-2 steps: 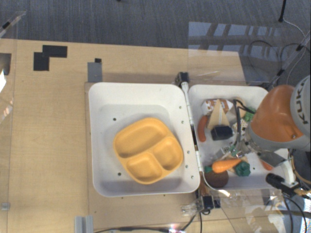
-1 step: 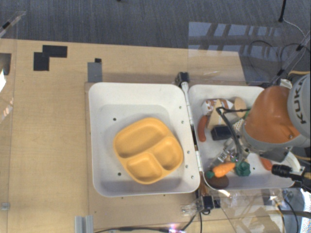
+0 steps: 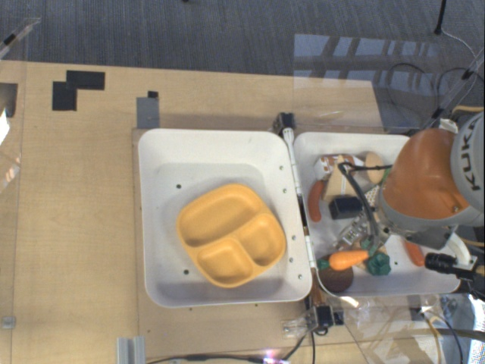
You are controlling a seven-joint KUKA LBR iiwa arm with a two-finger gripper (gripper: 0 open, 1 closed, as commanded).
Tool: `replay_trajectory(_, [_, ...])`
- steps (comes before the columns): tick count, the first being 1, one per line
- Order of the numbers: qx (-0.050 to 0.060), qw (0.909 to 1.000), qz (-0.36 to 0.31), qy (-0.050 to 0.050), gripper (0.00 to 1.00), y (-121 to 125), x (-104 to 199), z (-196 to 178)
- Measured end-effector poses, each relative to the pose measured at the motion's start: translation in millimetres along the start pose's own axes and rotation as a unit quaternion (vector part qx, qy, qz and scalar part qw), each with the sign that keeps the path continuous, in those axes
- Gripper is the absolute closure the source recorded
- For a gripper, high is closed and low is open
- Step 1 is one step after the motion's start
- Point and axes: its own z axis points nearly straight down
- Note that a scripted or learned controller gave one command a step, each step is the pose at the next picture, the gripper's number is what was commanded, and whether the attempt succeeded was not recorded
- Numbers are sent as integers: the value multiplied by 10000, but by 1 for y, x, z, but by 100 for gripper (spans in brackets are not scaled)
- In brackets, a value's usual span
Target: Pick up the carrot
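Observation:
The carrot (image 3: pixel 348 260), orange with a green leafy top (image 3: pixel 377 264), lies on its side near the front edge of the right bin (image 3: pixel 394 279). My gripper (image 3: pixel 355 232) hangs just above and slightly behind the carrot, under the arm's orange band (image 3: pixel 424 177). The arm and its cables hide much of the gripper. Nothing can be seen held in it, and the carrot rests on the bin floor.
A yellow divided plate (image 3: pixel 231 235) sits in the left bin (image 3: pixel 159 203). In the right bin are a red sausage (image 3: pixel 315 199), pale bread-like pieces (image 3: pixel 371 160), a brown round item (image 3: pixel 337 279) by the carrot's tip and a reddish piece (image 3: pixel 414 252).

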Motion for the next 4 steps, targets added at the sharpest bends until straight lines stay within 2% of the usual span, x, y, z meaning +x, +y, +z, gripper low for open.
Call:
replay_trajectory(1, [3, 10000, -3, 4, 0, 0, 0, 0])
replay_trajectory(2, [15, 9830, -1835, 33, 0, -2, 4, 12])
replay_trajectory(3, [-9, 9834, -1813, 11, 100, 2, 2, 0])
replay_trajectory(4, [-47, 9838, -1789, -43, 100, 6, 0, -12])
